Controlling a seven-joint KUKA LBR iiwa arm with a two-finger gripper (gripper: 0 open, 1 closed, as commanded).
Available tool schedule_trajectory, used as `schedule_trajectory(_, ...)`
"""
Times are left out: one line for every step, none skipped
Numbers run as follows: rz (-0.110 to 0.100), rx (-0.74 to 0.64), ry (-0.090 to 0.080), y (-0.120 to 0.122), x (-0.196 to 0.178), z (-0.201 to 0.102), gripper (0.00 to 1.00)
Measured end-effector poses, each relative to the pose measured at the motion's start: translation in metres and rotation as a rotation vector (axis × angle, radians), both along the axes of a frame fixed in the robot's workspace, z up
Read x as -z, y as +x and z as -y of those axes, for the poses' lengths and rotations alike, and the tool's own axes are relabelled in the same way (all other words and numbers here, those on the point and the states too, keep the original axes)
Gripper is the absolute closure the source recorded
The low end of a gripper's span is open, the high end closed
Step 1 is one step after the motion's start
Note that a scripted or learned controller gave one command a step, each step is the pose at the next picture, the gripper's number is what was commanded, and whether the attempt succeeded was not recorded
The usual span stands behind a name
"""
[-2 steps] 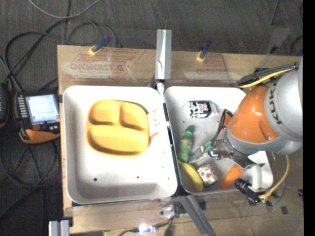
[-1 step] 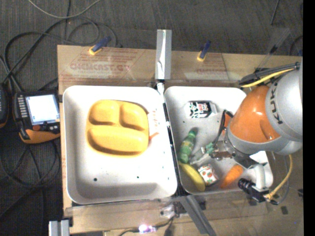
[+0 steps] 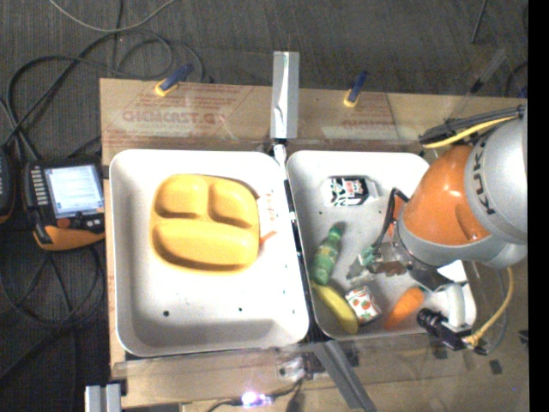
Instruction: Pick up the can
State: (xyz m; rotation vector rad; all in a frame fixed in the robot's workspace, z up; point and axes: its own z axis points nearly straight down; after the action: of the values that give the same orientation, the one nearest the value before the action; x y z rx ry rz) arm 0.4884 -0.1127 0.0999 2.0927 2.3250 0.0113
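A black and white can (image 3: 347,190) lies on its side near the far wall of the right bin (image 3: 302,230). The gripper (image 3: 367,263) hangs low over the middle of that bin, below the arm's orange band (image 3: 439,209). It sits nearer the camera than the can and apart from it, between a green bottle (image 3: 327,253) and a small red and white carton (image 3: 362,303). Nothing visible is held in it.
A banana (image 3: 334,309) and an orange fruit (image 3: 403,307) lie along the right bin's near wall. The left bin (image 3: 129,256) holds a yellow compartment tray (image 3: 206,221). The arm's bulk covers the right bin's right side.
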Motion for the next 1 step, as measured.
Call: schedule_trajectory(-0.018,0.297,0.006,-0.0054,-0.012,0.0018,1.0)
